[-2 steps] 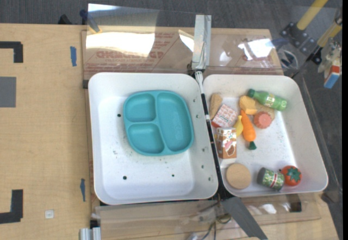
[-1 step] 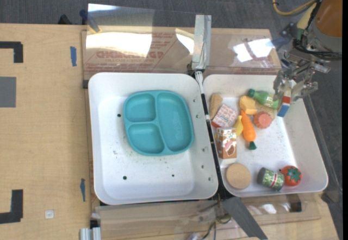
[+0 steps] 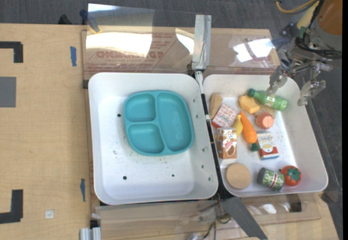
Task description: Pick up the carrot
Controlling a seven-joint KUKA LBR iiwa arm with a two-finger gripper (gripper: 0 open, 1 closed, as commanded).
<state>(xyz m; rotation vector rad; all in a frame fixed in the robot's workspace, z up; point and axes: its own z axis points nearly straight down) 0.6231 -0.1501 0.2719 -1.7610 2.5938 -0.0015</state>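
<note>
Surface [image 3: 43, 125] carries two white bins. Carrot [image 3: 248, 128] lies mid right bin [image 3: 312, 146], among toy foods, untouched. Tool [image 3: 296, 86] hovers over bin's far corner, fingers spread, empty. Reach, descent, grasp, lift all remain.

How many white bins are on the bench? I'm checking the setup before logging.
2. The left bin holds a teal divided plate; the right bin holds the carrot among other toy food.
</note>
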